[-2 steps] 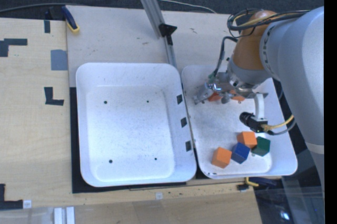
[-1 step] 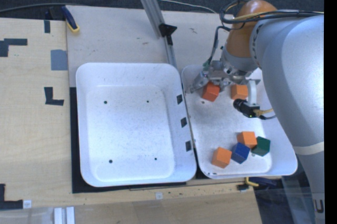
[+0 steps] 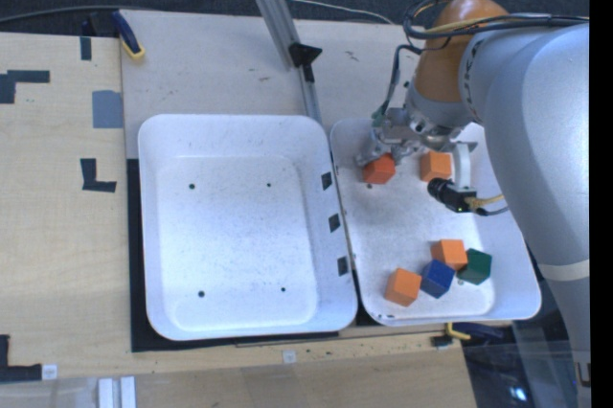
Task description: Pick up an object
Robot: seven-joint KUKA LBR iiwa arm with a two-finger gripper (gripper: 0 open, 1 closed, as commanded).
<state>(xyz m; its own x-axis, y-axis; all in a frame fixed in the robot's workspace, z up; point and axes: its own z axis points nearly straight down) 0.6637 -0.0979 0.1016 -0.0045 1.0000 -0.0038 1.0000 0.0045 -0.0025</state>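
Observation:
My gripper (image 3: 386, 147) hangs over the far left part of the right bin (image 3: 383, 215). A red-orange block (image 3: 379, 170) lies right below its tip, touching or very close to it. A second orange block (image 3: 436, 166) sits just to the right, partly behind the wrist hardware. Near the front of the same bin lies a cluster: an orange block (image 3: 449, 253), a green block (image 3: 475, 266), a blue block (image 3: 438, 279) and another orange block (image 3: 403, 286).
The left bin (image 3: 158, 205) stands beside the right one, their rims touching in the middle. A slanted metal pole (image 3: 273, 4) rises behind the bins. The grey arm (image 3: 536, 128) covers the right bin's right side.

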